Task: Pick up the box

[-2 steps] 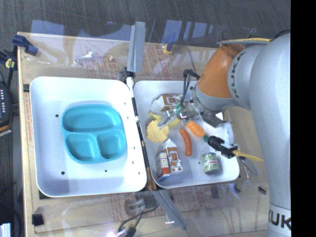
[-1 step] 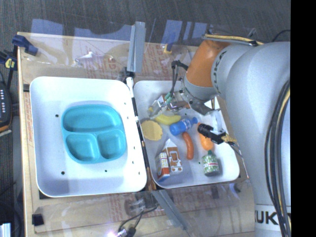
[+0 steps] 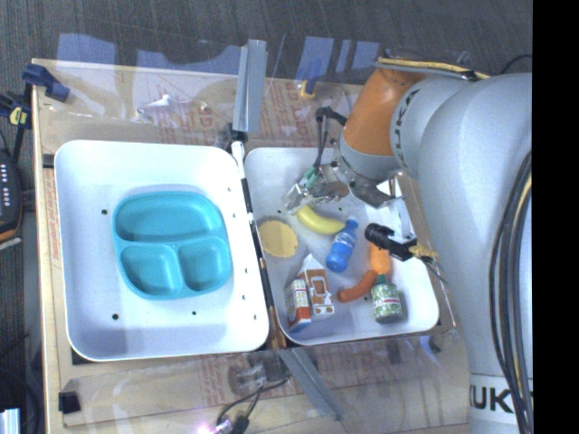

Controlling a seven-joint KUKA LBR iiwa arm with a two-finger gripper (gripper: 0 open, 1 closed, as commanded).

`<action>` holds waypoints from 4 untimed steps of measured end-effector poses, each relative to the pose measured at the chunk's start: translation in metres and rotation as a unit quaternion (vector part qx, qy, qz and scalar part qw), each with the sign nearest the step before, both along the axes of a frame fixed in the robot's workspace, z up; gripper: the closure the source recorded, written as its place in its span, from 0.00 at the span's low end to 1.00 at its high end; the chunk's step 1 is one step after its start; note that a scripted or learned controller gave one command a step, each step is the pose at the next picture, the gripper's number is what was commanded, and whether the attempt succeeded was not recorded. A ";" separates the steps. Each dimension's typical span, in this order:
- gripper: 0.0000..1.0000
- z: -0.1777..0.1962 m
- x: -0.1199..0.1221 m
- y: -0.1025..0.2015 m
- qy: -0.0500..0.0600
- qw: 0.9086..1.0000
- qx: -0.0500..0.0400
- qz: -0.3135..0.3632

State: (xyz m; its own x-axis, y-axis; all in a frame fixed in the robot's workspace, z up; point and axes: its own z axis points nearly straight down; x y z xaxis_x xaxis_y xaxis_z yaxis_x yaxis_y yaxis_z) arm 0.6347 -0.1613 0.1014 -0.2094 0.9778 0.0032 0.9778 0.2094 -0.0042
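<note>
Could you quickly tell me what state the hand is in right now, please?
Hand: low in the right bin by the banana; open or shut cannot be told.

We find one fixed camera above the bench (image 3: 136,382), looking down at a slant. Both white bins fall within its frame: the left bin (image 3: 81,179) sits left of centre, the right bin (image 3: 271,165) just right of centre. The arm (image 3: 452,152) enters from the right and stands nearest the lens, large in frame. Dark floor crosses the top, the far side.
</note>
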 end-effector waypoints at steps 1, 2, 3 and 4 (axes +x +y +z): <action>0.00 0.000 0.000 0.000 0.000 1.000 0.000 0.000; 1.00 0.010 0.001 0.001 0.000 1.000 0.000 0.002; 1.00 -0.012 0.016 -0.042 0.012 0.998 0.003 0.062; 0.00 -0.012 0.015 -0.041 0.016 0.998 0.006 0.062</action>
